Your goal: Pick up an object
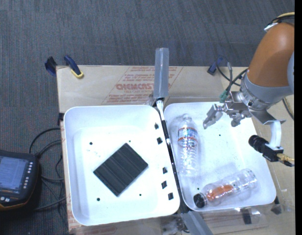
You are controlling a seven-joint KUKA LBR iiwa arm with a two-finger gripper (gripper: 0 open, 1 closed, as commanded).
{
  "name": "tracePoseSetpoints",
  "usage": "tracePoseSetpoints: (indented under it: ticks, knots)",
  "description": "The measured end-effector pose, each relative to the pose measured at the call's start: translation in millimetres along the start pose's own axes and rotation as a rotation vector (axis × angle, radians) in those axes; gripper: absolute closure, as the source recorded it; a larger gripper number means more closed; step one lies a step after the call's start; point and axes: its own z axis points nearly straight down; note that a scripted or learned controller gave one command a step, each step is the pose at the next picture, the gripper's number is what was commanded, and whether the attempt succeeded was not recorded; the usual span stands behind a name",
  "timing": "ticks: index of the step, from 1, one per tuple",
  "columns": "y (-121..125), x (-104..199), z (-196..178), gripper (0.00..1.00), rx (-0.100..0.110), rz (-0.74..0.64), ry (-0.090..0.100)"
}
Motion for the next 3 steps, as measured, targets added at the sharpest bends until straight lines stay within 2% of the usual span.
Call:
tracePoseSetpoints:
  ticks: [1, 2, 3]
  knots:
    - [29, 17, 151, 0.00, 0.001, 0.100, 0.000]
    - [39, 5, 170, 0.00, -0.003, -0.059, 0.000]
    - [39, 4, 161, 1.00, -0.002, -0.053, 0.002]
